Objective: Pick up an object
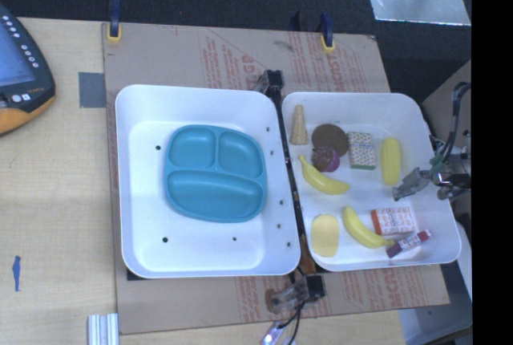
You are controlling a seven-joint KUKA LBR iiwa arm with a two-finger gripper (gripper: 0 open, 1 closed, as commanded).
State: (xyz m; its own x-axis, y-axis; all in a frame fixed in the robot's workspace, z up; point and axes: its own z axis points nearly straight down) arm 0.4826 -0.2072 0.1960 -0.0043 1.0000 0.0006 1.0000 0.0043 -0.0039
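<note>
Glossy white bins, smooth divided blue plate

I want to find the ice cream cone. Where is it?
Look in the right bin, the one full of toy food. The cone stands in its top left corner, above a banana. It is tan and pointed, unlike the yellow things nearby.

Bench: light wood top, under everything listed.
Cardboard sheet: brown, red print, flat on bench; held at 12 o'clock edge by two blue-and-yellow clamps.
Left bin: white, shallow, on cardboard, toward 9 o'clock.
Right bin: white, shallow, on cardboard, toward 3 o'clock, edge touching left bin.
Grey tape patch: on bench, just beside cardboard, 10 o'clock.
Handheld pendant: orange-and-grey, far 10 o'clock.
Blue mark: on wood, 8 o'clock.
</note>
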